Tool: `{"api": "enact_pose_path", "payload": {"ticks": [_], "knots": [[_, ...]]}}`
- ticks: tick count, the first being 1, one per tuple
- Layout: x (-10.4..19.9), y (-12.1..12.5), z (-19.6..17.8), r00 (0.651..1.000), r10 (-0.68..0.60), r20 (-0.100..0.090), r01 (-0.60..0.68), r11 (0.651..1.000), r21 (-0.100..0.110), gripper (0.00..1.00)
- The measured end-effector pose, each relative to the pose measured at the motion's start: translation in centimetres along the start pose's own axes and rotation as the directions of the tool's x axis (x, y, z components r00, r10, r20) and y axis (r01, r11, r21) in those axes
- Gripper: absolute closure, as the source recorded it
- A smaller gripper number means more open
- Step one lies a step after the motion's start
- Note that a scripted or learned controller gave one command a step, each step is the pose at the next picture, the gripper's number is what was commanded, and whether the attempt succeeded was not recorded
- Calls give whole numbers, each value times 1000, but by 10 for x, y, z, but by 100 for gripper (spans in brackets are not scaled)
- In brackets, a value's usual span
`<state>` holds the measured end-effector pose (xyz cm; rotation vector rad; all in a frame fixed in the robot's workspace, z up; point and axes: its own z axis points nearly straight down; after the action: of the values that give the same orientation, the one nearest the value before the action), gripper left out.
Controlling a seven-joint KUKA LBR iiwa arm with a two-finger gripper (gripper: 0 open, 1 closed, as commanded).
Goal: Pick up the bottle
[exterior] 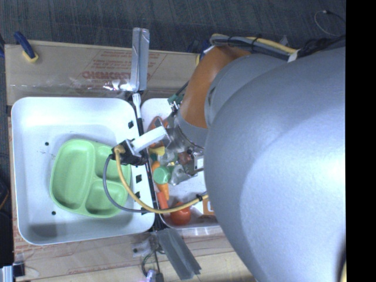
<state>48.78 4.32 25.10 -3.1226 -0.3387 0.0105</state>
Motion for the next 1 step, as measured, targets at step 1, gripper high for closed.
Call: {"api": "enact_pose_path", "payload": {"ticks": [1], "knots": [[5, -75, -14, 1000, 8, -6, -8, 1000, -2, 100]]}}
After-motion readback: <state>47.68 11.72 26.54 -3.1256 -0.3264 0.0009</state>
